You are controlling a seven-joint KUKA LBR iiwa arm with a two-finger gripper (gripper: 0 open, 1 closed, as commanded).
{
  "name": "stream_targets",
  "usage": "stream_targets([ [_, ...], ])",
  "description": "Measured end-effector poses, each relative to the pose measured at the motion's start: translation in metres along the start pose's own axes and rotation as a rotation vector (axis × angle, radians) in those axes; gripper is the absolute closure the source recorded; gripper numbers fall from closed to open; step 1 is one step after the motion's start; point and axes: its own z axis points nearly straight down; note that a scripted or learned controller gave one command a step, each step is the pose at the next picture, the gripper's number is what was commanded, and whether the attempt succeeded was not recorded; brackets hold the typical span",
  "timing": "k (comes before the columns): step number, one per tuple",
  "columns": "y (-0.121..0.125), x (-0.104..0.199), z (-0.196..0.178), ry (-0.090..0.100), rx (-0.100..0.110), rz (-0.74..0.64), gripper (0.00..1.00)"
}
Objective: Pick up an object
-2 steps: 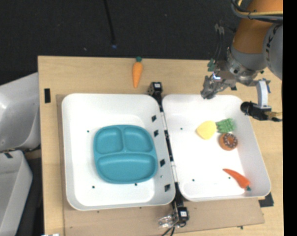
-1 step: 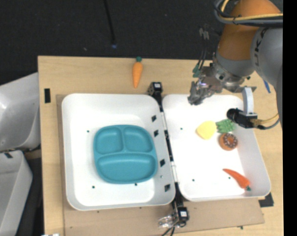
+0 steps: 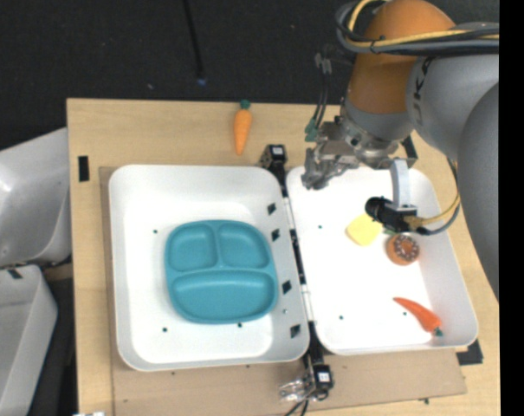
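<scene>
Open floor (image 3: 348, 293) between yellow piece (image 3: 363, 230) and chili (image 3: 418, 314)

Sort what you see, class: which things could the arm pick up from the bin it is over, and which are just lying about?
Part of the job:
gripper
yellow piece
round brown item
red-orange pepper
right bin

Lying about:
blue divided plate
left bin
toy carrot on the bench

Grey arm (image 3: 452, 68) from the right, gripper (image 3: 318, 173) pointed downward.
</scene>
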Motion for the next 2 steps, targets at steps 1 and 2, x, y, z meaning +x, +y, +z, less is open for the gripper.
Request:
stream_targets([
  [1,-0.022,0.047,-0.001,0.0,0.001,0.001,1.0],
  [2,-0.035,0.107,-0.004,0.001,0.002,-0.002,1.0],
])
